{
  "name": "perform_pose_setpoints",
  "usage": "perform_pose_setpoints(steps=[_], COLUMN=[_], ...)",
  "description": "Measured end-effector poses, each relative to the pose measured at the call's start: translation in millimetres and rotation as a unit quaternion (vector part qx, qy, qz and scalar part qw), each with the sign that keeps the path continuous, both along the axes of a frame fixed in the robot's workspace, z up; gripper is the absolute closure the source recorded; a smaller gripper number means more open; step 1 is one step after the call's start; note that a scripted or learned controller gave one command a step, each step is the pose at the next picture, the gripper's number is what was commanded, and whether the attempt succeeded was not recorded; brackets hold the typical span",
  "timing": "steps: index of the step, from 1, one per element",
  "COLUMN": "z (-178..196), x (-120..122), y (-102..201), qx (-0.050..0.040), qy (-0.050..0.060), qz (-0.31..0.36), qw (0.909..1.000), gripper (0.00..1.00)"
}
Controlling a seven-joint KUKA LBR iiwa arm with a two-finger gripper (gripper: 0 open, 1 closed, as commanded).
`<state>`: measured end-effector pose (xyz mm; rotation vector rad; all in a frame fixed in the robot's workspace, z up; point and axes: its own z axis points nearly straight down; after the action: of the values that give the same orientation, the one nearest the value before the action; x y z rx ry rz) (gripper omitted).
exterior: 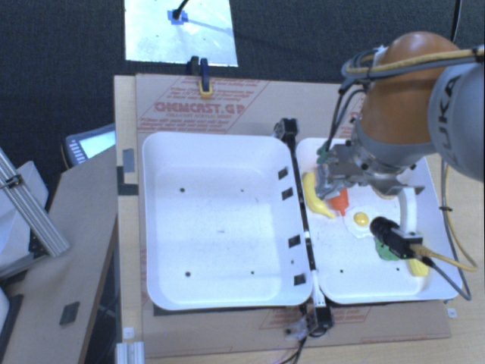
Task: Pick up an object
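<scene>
A robotics laboratory: a grey industrial arm (424,105) with an orange band reaches over two shallow white bins (220,226) on a cardboard-lined counter (204,105). Cables (447,241) trail at 4 o'clock, an aluminium extrusion rail (30,207) lies at 9 o'clock, and a reflective panel (178,21) sits on dark carpet at 12 o'clock.

Readable text in this shot: not much

Red print on the brown cardboard sheet (227,101) under the bins looks like "CHEMCAST GP", with smaller red lines around it too blurry to read. Grey arm (458,105) at the right edge shows part of "KUKA" lettering, just "UK" or so.
</scene>
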<state>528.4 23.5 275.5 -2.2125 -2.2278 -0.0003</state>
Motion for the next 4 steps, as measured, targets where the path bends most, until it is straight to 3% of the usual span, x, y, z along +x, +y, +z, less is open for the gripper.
perform_pose_setpoints(steps=[1, 2, 3, 4], z=[-96.3, 73.9, 75.4, 49.4], x=[-45.1, -34.9, 41.1, -44.8], y=[-58.0, -16.0, 12.8, 31.9], qx=[-0.0014, 0.0008, -0.0007, 0.0000], qy=[0.005, -0.011, -0.004, 0.002], qz=[-0.006, 0.001, 0.000, 0.000], qw=[1.0000, 0.9999, 1.0000, 1.0000], gripper=[1.00, 1.00, 1.00, 1.00])
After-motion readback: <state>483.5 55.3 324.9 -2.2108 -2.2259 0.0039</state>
